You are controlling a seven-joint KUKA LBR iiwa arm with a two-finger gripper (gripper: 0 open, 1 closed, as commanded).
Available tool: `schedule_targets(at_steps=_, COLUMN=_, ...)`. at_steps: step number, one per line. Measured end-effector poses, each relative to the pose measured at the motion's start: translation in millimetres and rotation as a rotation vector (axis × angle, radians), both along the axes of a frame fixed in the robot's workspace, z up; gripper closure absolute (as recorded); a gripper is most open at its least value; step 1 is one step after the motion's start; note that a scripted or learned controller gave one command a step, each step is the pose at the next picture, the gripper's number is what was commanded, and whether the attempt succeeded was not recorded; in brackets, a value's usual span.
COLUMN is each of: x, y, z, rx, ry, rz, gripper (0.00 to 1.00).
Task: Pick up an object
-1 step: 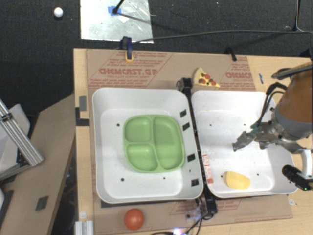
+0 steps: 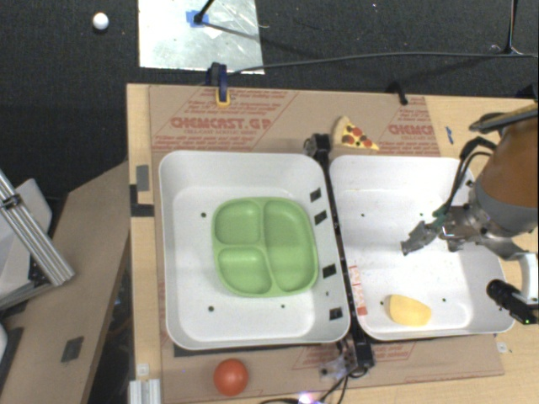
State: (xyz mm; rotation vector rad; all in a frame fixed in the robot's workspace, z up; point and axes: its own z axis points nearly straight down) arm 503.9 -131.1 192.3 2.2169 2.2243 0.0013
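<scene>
One yellow object (image 2: 409, 310) is lying in the right bin (image 2: 396, 179); the gripper (image 2: 418, 239) is hovering above, empty, jaws seemingly parted, needing to descend onto it.

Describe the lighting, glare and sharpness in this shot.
Camera view: even overhead light, soft faint shadows inside the white bins; bright glare on the foil sheet at top; green plate and yellow object fairly sharp; gripper slightly blurred; whole frame somewhat grainy.
</scene>
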Motion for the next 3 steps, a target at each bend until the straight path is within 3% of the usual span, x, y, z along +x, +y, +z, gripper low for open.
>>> schedule_targets(at_steps=2, x=2.7, y=3.5, z=-109.9, rx=0.001, ry=0.002, rz=-0.002, gripper=0.0)
schedule_targets(at_steps=3, x=4.1, y=3.3, z=-96.9, rx=0.001, ry=-0.002, rz=-0.001, gripper=1.0)
